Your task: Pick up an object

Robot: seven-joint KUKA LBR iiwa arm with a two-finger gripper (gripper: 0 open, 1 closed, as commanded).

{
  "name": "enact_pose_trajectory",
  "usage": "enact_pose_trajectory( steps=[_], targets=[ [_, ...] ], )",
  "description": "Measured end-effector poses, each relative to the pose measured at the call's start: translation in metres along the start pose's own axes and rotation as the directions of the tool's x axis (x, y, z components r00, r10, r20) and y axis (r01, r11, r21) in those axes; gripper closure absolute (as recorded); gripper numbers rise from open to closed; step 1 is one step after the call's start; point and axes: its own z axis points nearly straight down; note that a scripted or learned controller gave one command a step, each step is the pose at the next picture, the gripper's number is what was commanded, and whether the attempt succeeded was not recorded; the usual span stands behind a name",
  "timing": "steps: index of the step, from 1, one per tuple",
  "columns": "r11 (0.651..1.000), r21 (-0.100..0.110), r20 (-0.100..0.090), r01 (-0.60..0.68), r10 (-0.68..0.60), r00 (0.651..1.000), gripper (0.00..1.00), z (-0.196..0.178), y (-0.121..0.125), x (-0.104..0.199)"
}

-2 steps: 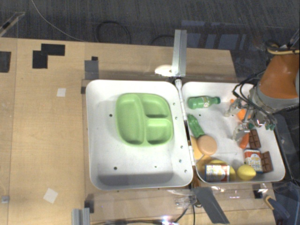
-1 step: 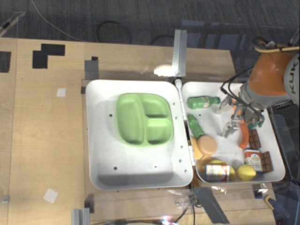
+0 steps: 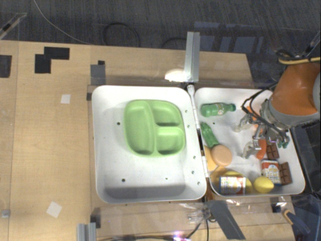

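My gripper (image 3: 247,138) hangs low over the right bin (image 3: 235,98), near its right side, below the arm's orange band (image 3: 297,92). Its two metal fingers (image 3: 249,149) stand apart, open, with bare bin floor between them. A small orange piece (image 3: 259,145) and a brown chocolate bar (image 3: 272,150) lie just right of the fingers. A green bottle (image 3: 217,109) lies at the bin's back. A darker green bottle (image 3: 207,133) lies along the left wall, with a peach-coloured ball (image 3: 221,156) below it.
At the right bin's front lie a labelled can (image 3: 231,185), a yellow lemon (image 3: 264,185), a small red-labelled jar (image 3: 271,169) and another chocolate bar (image 3: 285,172). The left bin (image 3: 108,149) holds a green divided plate (image 3: 153,127). A metal post (image 3: 192,56) stands behind the bins.
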Motion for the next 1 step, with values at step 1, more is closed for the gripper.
enact_pose_trajectory(
  steps=[1],
  targets=[
    [0.968, 0.002, 0.002, 0.253, -0.253, 0.968, 0.0, -0.0016, -0.0078, 0.0529]
  ],
)
